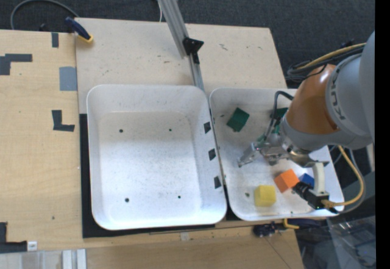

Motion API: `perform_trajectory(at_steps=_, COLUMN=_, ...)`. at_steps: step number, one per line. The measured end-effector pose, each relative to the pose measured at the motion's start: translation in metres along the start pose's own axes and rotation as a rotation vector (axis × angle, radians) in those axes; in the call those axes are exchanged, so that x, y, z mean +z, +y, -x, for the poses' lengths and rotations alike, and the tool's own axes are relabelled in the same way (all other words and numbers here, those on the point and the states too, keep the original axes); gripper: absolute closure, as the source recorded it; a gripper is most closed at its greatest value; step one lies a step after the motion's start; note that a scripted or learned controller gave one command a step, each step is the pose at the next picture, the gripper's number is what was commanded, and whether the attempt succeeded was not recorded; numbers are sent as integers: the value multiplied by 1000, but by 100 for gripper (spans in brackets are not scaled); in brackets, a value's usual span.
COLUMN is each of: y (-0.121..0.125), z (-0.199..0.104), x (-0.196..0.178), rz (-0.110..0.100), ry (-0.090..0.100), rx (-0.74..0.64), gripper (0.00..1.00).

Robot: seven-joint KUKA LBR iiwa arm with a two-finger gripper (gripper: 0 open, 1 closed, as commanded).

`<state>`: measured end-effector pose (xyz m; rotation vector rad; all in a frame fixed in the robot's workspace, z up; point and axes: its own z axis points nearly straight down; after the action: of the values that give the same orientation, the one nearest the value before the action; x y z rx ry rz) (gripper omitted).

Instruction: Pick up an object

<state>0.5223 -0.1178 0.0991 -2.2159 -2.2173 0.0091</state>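
I look down at a slant on a pale wooden bench (pixel 152 57) that carries two shallow white bins side by side. The left bin (pixel 97 139) is the larger in view, its floor flecked with fine dark specks and four small dark dots. The right bin (pixel 226 158) holds the loose objects. My arm (pixel 332 103) comes in from the right, grey with an orange band above the wrist, and bends down over the right bin. My gripper (pixel 251 157) sits low near the middle of that bin, its metal fingers pointing toward the left. The fingers look slightly parted with nothing between them, so I am grasping no object. A dark green block (pixel 238 119) lies toward the far left part of the right bin, apart from my gripper and above it in the view. A yellow cube (pixel 265 196) rests near the front wall of the same bin, below my gripper. An orange block (pixel 284 180) lies just right of the yellow cube, and a small blue piece (pixel 305 180) sits beside the orange block, partly tucked under my wrist. A slanted grey metal rail (pixel 172 14) crosses the bench from the top toward the gap between the bins. A black cable loop (pixel 30 8) with a blue and yellow clamp (pixel 79 29) lies at the bench's far left corner.
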Motion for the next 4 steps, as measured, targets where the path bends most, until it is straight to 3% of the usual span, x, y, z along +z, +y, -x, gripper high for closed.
perform_trajectory(at_steps=1, y=1, z=-1, x=-13, rz=5, ry=1, rx=-2, gripper=100)
perform_trajectory(at_steps=3, y=-12, z=2, x=-127, rz=13, ry=-2, rx=-1, gripper=100)
perform_trajectory(at_steps=4, y=-12, z=2, x=-143, rz=10, ry=-1, rx=-1, gripper=100)
